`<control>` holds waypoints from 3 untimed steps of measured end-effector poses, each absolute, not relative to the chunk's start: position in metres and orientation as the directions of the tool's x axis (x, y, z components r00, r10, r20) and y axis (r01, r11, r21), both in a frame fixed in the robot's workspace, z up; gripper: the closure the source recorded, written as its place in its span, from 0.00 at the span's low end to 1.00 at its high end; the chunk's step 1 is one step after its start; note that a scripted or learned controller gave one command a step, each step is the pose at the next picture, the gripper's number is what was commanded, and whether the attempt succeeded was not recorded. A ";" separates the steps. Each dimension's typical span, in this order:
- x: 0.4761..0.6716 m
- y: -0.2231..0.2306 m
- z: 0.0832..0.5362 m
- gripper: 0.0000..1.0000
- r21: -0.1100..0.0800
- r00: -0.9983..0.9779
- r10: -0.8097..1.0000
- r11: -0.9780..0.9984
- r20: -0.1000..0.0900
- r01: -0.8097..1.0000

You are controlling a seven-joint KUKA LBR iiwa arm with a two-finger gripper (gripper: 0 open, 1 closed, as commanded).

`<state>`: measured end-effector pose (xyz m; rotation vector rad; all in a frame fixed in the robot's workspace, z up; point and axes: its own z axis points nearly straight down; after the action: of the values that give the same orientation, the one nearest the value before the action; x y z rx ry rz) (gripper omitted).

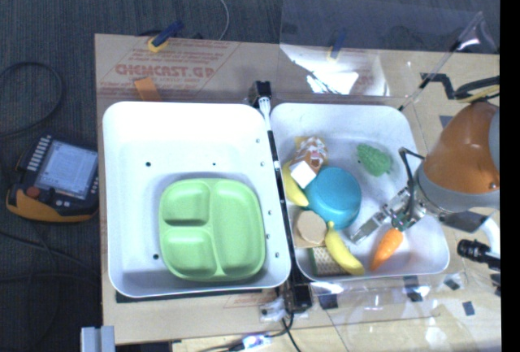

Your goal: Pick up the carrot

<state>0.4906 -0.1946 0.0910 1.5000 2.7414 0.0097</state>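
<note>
carrot (387, 248) lies tilted in the right bin's (422, 149) front corner, near the banana (344, 253) | gripper (396, 217) hovers just above its leafy top, likely lining up a grab | jaws: cannot tell

Orange carrot (387, 249), blue bowl (335, 196), green plate (213, 230).

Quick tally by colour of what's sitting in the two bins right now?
Green: 2, divided plate, leafy piece
Yellow: 2, bananas
Blue: 1, bowl
Orange: 1, carrot
Tan or white: 3, round slice, pastry, white block
Total: 9
</note>
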 end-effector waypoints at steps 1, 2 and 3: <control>0.495 -0.210 0.092 0.00 0.021 -0.205 0.979 0.204 0.010 0.979; 0.491 -0.203 0.092 0.00 0.013 -0.487 0.873 0.487 -0.019 0.873; 0.493 -0.202 0.103 1.00 0.017 -0.490 0.872 0.490 -0.020 0.872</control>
<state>0.4933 -0.2021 0.1033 1.5738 2.6894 0.0073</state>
